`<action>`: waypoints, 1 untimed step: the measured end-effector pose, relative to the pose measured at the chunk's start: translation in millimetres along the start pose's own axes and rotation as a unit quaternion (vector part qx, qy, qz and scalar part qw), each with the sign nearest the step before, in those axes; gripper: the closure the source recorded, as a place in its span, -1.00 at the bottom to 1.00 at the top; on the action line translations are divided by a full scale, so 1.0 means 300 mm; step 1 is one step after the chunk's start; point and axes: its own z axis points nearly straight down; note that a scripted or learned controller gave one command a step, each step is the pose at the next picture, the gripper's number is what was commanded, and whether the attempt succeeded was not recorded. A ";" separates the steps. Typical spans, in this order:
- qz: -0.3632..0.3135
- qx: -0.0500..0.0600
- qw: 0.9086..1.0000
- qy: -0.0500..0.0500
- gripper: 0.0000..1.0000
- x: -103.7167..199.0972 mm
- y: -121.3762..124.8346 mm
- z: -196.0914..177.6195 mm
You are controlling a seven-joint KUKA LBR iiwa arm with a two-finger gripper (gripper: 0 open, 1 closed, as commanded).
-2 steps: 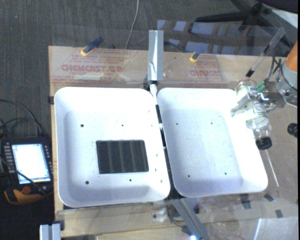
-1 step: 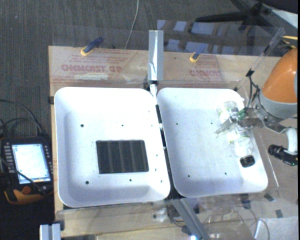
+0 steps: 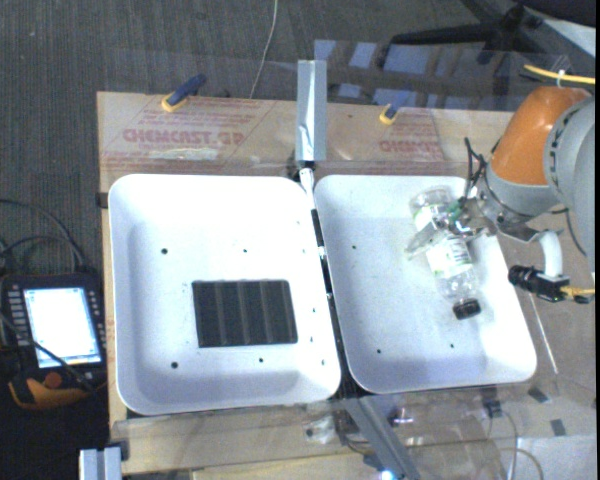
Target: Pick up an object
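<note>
Nearest the camera, at the bottom of the frame, runs the metal edge of the bench, and just above it sit the two white bins with smooth, glossy plastic walls and rounded corners. The left bin [image 3: 140,218] holds a flat, dark, ribbed rectangular mat [image 3: 245,312] lying in its lower middle. The right bin [image 3: 380,298] holds the thing to be picked: a clear plastic bottle [image 3: 450,263] with a black cap, lying on its side in the upper right part of that bin. Its long axis runs roughly up and down the frame, leaning slightly, with the cap at the lower end. Further up and to the right, the gripper [image 3: 460,213] hangs over the bottle's upper end, reaching in from the grey arm [image 3: 580,168] with its orange band at the right edge. The bottle therefore lies directly below and stretches down-frame from the tool. Clear plastic and glare blur the two together, so I cannot tell how the tool is set or whether it touches the bottle. Behind the bins lies brown printed cardboard [image 3: 180,138].
</note>
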 end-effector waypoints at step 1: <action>-0.004 -0.017 1.000 -0.005 -1.00 0.059 -0.312 0.003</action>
